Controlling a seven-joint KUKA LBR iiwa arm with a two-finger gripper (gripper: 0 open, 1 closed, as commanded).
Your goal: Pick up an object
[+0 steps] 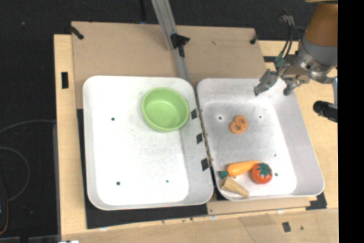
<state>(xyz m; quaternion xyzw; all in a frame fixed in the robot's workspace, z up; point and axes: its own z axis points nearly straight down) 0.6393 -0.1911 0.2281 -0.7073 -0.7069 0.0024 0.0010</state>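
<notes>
Green bowl (165,110) upright, left bin; pretzel (239,124), carrot (241,168), tomato (261,173), cone (234,187) right bin

Arm (321,25): grey body, orange band above wrist, rounded segment at top with pale ring-like edge. Dark cables (289,37) looped along left side of wrist. Gripper (278,86): grey metal, two slim fingers, small dark fittings near base. Black part juts lower right.
</notes>
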